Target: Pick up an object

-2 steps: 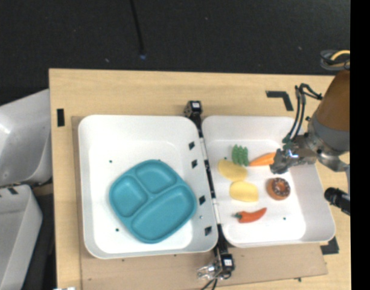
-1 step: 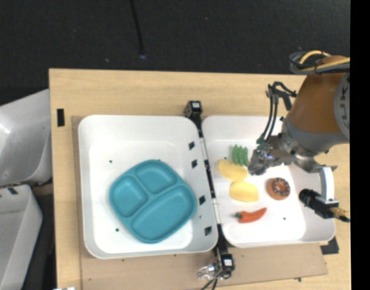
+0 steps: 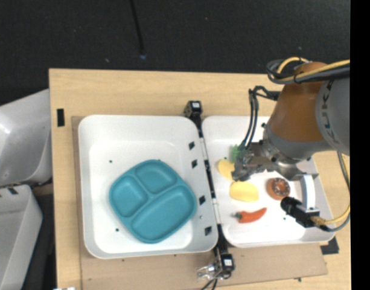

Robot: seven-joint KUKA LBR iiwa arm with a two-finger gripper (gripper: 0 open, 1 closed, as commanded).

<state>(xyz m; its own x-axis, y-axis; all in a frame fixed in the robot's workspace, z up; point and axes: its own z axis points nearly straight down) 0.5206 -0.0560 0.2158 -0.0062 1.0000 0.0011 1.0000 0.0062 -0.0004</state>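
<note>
Reaching for the lemon

We hover our gripper (image 3: pixel 242 169) in the right bin (image 3: pixel 233 237), just above the lemon (image 3: pixel 244 191); its state we cannot tell. We judge the lemon light, smooth, firm: grip across its middle.

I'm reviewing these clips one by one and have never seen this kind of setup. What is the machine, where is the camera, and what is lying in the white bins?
The machine is a single robot arm, grey with an orange band, reaching in from the right. One fixed camera looks down on the bench at a slant. Two shallow white bins sit side by side. The left bin holds a teal divided plate. The right bin holds small toy-like items: two yellow pieces, a red chili pepper, a round brown item and something green partly hidden by the arm. The gripper hangs low over the yellow pieces; nothing is visibly held between its fingers.
</note>
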